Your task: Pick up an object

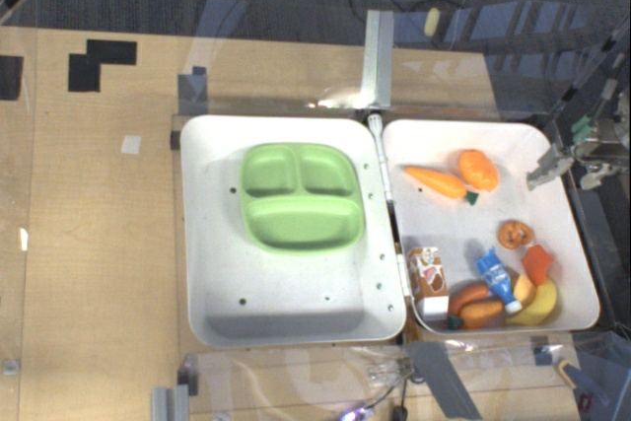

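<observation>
No legible text, label, brand, number or sign. The small carton (427, 273) and the blue bottle (496, 277) bear printing too small to read.

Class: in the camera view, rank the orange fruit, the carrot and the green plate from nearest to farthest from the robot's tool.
From the tool:
1. Orange fruit, right bin, far side.
2. Carrot, just left of the fruit.
3. Green plate, left bin.

I see gripper (552, 168) at far right, low, pointing left and down. Rest of arm off to right, mostly hidden. Nothing held that I see.
</observation>
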`<action>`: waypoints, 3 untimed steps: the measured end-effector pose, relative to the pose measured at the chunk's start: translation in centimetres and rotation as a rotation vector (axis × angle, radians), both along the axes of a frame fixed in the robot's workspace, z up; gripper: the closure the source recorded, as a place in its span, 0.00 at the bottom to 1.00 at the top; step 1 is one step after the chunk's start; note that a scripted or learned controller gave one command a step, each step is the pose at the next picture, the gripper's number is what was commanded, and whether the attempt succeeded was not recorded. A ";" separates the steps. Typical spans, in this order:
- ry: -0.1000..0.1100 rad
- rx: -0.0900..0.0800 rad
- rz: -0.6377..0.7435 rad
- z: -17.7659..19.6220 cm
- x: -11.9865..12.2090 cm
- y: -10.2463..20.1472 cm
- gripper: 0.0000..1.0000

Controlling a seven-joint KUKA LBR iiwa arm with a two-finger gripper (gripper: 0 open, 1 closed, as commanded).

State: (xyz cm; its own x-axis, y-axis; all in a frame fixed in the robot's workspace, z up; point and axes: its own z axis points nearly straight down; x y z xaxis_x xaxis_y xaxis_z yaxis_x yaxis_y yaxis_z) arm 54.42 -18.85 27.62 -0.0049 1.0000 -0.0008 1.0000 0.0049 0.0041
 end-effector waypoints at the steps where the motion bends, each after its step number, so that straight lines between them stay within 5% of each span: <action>1: 0.001 0.002 -0.157 -10.3 8.0 2.9 0.00; 2: -0.005 -0.001 0.008 -18.8 9.2 1.8 0.00; 3: -0.011 -0.001 0.011 -17.6 9.5 1.9 1.00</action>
State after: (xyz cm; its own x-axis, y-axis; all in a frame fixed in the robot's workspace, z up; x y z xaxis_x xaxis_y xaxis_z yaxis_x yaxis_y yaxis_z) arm 63.88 -16.93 10.07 -0.0156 0.9999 -0.0019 0.9998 0.0157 0.0150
